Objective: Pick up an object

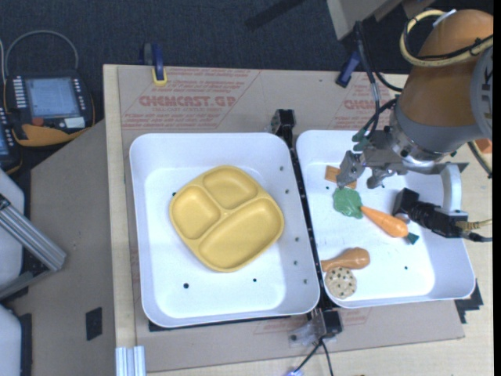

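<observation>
The right bin (438,284) holds a green broccoli piece (347,203), an orange carrot (385,221), a tan drumstick (347,260) and a speckled cookie (341,283). A small orange-brown piece (338,176) lies near the bin's far left corner. My gripper (362,171) hangs over the far part of this bin, just above the broccoli and beside the orange-brown piece. Its fingers (350,165) stand apart and open, with nothing between them.
The left bin (156,210) carries a yellow divided plate (226,218). A black fitting with a cable (427,212) on the arm hangs over the right bin beside the carrot. The arm's wide orange and grey body (442,77) covers the far right corner.
</observation>
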`<state>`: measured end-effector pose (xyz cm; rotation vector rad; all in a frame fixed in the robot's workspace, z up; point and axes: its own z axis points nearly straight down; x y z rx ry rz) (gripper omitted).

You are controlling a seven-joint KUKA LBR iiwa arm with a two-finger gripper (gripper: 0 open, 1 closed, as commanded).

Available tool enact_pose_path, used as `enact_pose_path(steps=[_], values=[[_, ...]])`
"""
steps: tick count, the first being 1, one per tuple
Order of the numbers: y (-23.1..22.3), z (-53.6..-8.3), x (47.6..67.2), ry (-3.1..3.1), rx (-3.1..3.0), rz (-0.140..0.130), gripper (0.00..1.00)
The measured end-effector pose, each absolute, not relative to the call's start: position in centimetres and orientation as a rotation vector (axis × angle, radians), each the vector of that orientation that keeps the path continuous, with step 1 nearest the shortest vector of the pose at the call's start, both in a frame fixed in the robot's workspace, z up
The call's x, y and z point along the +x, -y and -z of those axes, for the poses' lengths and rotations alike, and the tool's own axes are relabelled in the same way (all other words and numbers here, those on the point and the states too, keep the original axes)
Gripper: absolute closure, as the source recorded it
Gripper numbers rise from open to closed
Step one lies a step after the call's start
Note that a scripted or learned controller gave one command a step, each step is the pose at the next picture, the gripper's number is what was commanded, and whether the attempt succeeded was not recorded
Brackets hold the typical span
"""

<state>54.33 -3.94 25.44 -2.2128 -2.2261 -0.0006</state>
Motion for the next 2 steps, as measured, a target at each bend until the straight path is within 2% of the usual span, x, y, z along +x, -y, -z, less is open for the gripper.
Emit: enact_pose_path(steps=[1, 2], values=[[-1.9, -23.7, 53.5, 2.225, -2.211, -0.001, 1.00], [-7.1, -24.2, 53.4, 2.228, -2.215, 0.003, 1.00]])
